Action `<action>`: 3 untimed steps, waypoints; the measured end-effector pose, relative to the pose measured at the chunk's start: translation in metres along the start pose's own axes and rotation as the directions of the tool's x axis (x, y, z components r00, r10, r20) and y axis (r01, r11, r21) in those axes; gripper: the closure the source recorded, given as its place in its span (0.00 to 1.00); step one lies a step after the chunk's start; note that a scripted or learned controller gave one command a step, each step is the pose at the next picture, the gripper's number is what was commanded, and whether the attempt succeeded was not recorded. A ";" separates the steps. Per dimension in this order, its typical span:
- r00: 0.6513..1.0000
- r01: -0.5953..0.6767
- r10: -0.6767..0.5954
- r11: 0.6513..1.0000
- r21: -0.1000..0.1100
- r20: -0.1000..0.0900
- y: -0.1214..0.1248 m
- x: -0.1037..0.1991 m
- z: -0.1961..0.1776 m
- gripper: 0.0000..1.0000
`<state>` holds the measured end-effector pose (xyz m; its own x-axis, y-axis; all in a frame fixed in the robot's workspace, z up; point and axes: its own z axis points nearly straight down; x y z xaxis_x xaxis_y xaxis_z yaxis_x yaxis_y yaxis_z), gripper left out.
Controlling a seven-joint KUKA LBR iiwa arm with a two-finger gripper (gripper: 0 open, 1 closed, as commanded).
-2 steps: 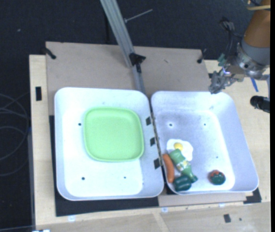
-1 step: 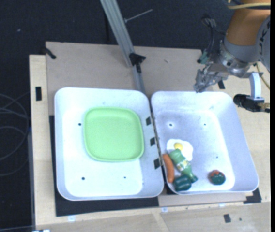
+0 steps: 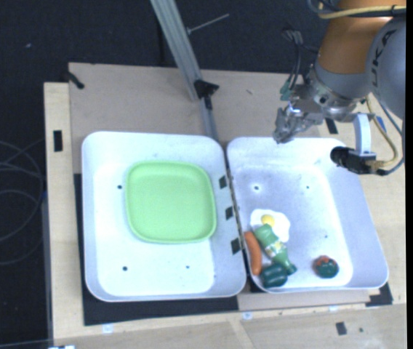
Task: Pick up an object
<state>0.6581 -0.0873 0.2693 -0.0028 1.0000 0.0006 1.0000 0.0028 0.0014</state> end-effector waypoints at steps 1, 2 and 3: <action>1.000 0.000 0.000 1.000 0.000 0.000 -0.015 0.049 0.003 1.00; 1.000 0.001 -0.001 1.000 0.001 0.000 -0.019 0.111 0.009 1.00; 1.000 0.001 -0.001 1.000 0.001 0.000 -0.027 0.172 0.018 1.00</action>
